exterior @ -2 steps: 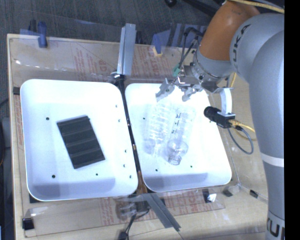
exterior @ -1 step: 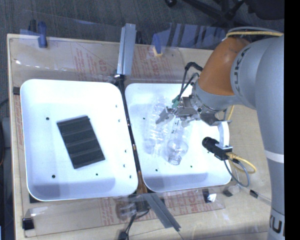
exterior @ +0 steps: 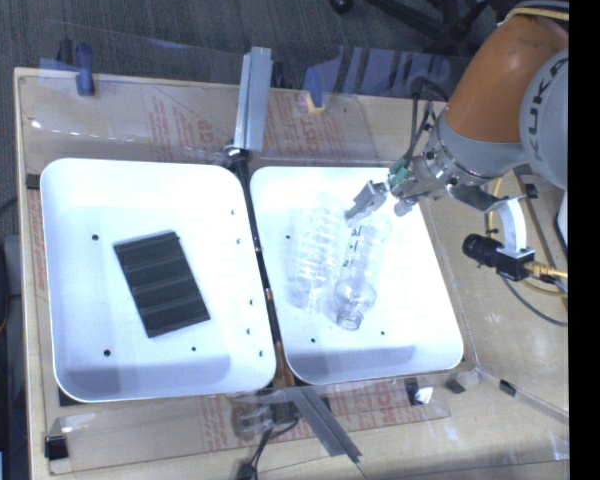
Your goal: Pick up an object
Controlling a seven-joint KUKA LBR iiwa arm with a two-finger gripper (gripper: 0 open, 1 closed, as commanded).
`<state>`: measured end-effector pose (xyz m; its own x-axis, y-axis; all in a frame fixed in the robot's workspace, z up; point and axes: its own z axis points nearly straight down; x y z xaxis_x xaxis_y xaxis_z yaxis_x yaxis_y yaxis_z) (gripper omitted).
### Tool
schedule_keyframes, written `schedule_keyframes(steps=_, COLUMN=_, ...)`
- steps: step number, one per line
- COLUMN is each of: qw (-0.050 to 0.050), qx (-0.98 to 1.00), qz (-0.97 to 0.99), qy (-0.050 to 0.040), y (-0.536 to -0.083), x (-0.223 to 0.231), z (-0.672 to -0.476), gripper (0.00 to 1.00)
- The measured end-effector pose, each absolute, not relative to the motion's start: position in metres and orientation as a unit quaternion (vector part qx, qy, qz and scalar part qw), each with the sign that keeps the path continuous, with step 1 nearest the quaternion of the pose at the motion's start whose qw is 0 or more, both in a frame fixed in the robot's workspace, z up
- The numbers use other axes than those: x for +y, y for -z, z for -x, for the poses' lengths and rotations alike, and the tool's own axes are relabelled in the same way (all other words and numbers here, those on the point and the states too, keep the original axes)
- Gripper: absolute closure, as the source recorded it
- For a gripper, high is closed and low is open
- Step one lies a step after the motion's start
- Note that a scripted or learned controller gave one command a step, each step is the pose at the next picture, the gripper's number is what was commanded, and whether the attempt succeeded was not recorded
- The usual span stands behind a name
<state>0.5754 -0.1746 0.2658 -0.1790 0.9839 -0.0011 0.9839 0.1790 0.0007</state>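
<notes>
My end effector [exterior: 382,196] hangs over the upper right part of the right bin [exterior: 432,268], at roughly two o'clock from that bin's middle. I can make out a pale finger slanting down toward eight o'clock and a second stub beside it, but I cannot tell from this angle whether they stand apart or together; nothing sits between them that I can see.

Just below it, toward seven o'clock, lies a clear plastic bottle [exterior: 352,268] on its side, mouth end pointing toward six o'clock. Touching it or just beside it, at its nine o'clock, is a second clear ribbed piece [exterior: 312,253]; I cannot say whether it is a separate container or part of the same clutter.

I judge the bottle light, thin-walled and slick. It would likely dent under a squeeze and may roll or squirt out sideways. Being transparent, its edges are hard to read against the white floor. I would close across the body near its middle, fingers square to its long axis, rather than at the tapering neck.

Well apart, in the left bin [exterior: 60,268], at nine o'clock, a flat dark ribbed slab [exterior: 161,283] lies tilted; it looks stiff and low, offering little edge to pinch.
</notes>
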Motion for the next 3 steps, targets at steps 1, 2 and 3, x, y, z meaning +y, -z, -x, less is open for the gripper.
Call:
schedule_keyframes(steps=1, qw=-0.002, qx=0.74, qz=-0.673, qy=0.0015, y=-0.173, x=-0.154, z=-0.529, gripper=0.0)
schedule_keyframes(steps=2, qw=0.003, qx=0.751, qz=-0.66, qy=-0.001, y=-0.122, x=-0.182, z=-0.528, gripper=0.0)
schedule_keyframes(steps=3, qw=-0.001, qx=0.736, qz=-0.677, qy=0.0005, y=-0.14, x=-0.211, z=-0.491, gripper=0.0)
